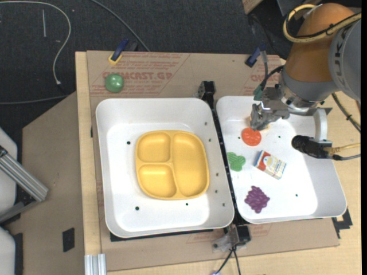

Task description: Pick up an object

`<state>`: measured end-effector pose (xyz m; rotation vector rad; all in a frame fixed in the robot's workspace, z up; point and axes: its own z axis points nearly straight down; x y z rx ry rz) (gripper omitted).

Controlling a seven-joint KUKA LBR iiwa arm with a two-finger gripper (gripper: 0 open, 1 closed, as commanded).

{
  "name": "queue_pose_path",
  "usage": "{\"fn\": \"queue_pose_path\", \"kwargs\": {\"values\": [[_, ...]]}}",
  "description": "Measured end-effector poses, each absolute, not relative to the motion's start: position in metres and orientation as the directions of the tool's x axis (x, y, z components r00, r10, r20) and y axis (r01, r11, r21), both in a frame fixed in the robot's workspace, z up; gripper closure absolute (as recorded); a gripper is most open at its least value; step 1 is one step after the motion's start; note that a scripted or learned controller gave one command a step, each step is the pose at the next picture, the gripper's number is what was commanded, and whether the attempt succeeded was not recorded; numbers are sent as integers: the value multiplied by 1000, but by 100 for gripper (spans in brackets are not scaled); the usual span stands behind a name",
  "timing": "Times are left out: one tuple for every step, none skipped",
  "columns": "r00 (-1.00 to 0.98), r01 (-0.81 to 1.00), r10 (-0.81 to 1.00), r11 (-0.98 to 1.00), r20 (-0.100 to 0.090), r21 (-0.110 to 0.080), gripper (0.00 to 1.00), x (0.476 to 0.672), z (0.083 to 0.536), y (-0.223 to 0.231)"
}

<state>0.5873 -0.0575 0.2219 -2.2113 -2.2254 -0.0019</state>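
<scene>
Dark carpeted floor [172, 16] surrounds the cardboard-covered surface [172, 73]. A white cable [63, 33] loops across the carpet at upper left.

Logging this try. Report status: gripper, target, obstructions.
Gripper low over right bin, right above orange-red piece. Nothing visibly held. Green piece, small box, purple grapes lie apart, nearer the camera.

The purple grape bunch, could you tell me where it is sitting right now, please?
The purple grape bunch lies in the right bin, near its front edge, below the green toy and the small carton.
</scene>
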Motion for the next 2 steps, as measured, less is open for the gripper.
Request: {"fn": "queue_pose_path", "kwargs": {"values": [[-6, 1000, 1000, 6, 3, -4, 100, 576, 218, 4], [-6, 1000, 1000, 6, 3, -4, 100, 564, 210, 59]]}}
